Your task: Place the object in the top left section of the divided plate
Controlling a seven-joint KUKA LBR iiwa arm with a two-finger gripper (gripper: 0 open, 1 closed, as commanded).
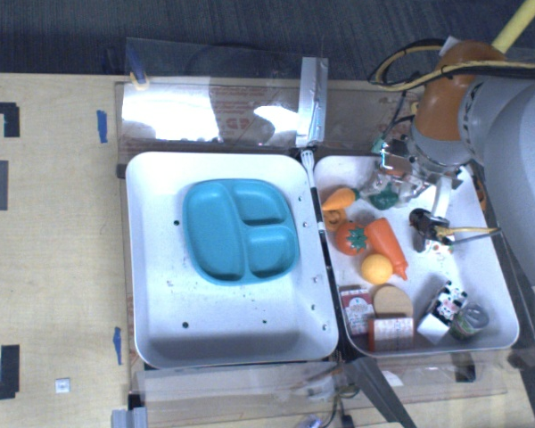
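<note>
A blue divided plate (241, 228) lies in the left white bin (160, 310), with one long section on its left and two smaller ones on its right. My gripper (388, 185) hangs low over the back of the right bin (499, 301), reaching in from the right. It is just above a small teal-green object (383, 200). Nothing lies on the plate.
The right bin holds an orange-yellow fruit (339, 200), a red fruit with a green top (349, 237), a carrot (388, 244), a yellow ball-shaped fruit (376, 267), a tan round piece (392, 300), a red-labelled can (392, 331), and small items (455, 310) at the front right.
</note>
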